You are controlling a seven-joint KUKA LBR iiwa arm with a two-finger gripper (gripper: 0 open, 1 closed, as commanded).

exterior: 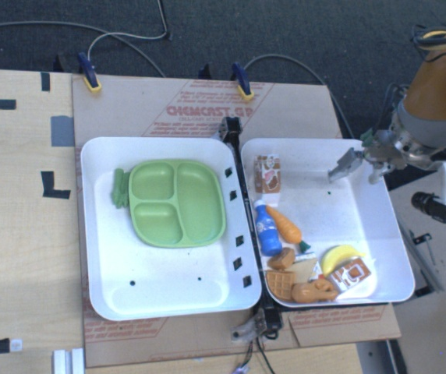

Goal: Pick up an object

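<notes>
Left bin (98, 209): green divided plate (178, 203), small green item (118, 187) tucked at its left edge, identity unclear. Right bin (379, 232): toy food clustered along left wall and near corner — carton (267, 173), blue bottle (267, 231), carrot (287, 226), banana (340, 256); pieces overlap. Gripper (355, 168) above far right rim, fingers spread, nothing between. Arm cut off at frame edge.

Two shallow white bins sit side by side: the left bin (98, 232) and the right bin (379, 224). The left holds one green divided plate (178, 203). The right holds one small brown carton (267, 173), one blue bottle (267, 231), one carrot (287, 226), one banana (340, 255), and one waffle (279, 284).
</notes>
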